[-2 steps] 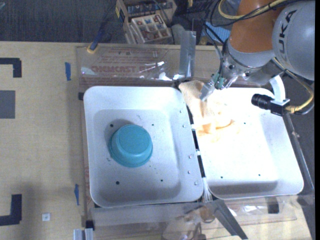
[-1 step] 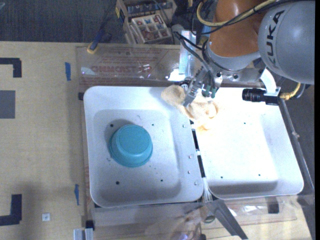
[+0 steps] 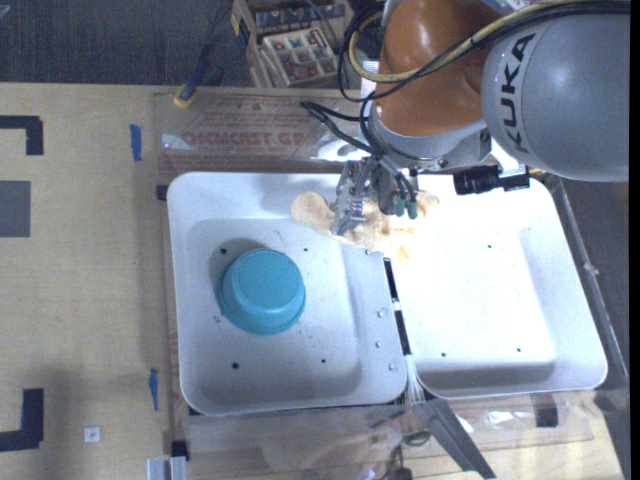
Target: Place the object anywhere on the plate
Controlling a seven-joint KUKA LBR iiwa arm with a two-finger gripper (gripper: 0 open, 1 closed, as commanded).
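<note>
A pale yellow, flat, crumpled-looking object (image 3: pixel 318 211) lies at the far edge of the bins, straddling the divider between them. My gripper (image 3: pixel 375 211) hangs right over it, open, with one finger on the object's left part and the other toward its right; the arm's wrist hides the object's middle. A blue round plate (image 3: pixel 262 290), shaped like a shallow dish, sits in the left bin (image 3: pixel 200 368), well to the front left of the gripper and apart from the yellow object.
The right bin (image 3: pixel 500 308) lies under the arm's reach. The raised divider (image 3: pixel 395 308) runs between the bins. Beyond the far rim are a clear plastic sheet and a box of cards (image 3: pixel 290 38). Cables loop off the orange wrist band (image 3: pixel 430 58).
</note>
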